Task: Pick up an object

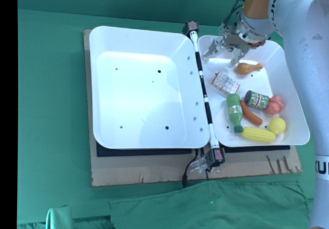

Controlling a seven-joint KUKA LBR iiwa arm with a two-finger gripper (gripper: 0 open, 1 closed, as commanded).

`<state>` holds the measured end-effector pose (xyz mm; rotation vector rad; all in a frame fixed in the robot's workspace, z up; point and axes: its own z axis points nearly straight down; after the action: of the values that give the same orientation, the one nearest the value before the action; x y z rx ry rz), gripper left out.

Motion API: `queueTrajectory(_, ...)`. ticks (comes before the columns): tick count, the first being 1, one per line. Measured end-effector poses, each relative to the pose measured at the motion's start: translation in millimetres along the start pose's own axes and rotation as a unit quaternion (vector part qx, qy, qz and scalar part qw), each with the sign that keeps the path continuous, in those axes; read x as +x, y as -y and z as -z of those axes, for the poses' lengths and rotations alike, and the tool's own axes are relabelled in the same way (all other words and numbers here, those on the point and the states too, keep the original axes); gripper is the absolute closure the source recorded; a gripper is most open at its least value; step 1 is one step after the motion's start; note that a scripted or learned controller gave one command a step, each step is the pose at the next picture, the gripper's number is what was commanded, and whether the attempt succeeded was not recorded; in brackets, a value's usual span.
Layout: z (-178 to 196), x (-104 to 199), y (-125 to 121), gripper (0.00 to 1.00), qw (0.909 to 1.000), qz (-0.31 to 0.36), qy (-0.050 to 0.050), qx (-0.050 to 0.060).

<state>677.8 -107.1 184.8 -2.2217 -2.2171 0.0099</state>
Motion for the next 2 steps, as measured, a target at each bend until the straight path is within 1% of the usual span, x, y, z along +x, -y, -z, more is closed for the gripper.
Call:
queueTrajectory(1,14.3,0.9,-1.7,1.00,1.0000,-0.001,0.000,-0.004)
queueTrajectory(2,74.7,-8.8,1.6,1.00,1.0000,0.000,0.000,-0.009)
